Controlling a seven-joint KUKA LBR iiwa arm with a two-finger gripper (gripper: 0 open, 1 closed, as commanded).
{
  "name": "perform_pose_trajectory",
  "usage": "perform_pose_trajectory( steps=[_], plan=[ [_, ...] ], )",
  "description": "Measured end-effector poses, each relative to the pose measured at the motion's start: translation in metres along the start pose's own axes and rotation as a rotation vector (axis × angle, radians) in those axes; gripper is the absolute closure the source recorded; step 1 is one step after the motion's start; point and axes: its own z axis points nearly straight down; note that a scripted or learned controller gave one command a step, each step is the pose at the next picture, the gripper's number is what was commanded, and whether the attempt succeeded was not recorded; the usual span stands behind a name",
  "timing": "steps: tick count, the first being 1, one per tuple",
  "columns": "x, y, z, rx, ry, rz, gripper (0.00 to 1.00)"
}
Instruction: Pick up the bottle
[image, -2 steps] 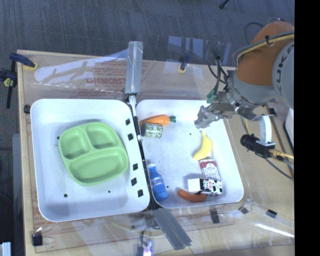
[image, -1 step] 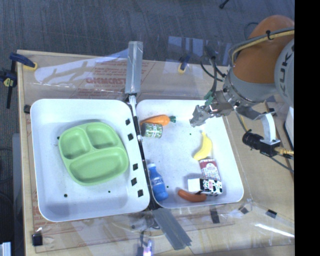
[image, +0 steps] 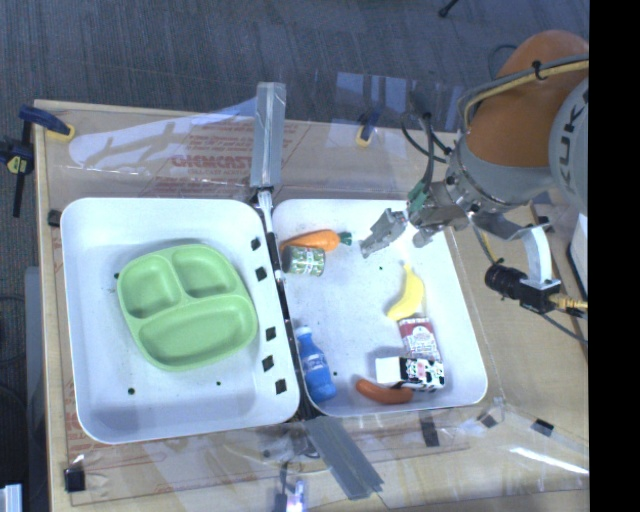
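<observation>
You had the gripper (image: 383, 232), its fingers spread and holding nothing, over the right bin's (image: 466, 330) far edge, while the blue bottle (image: 315, 364) lay well apart toward the near-left corner, its long axis running along the bin's left wall.
</observation>
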Motion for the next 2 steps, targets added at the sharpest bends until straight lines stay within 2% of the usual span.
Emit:
perform_pose_trajectory(
  steps=[1, 2],
  plan=[
    [0.069, -0.029, 0.118, 0.002, 0.000, 0.208, 0.00],
    [0.061, -0.045, 0.156, -0.025, -0.010, 0.102, 0.00]
  ],
)
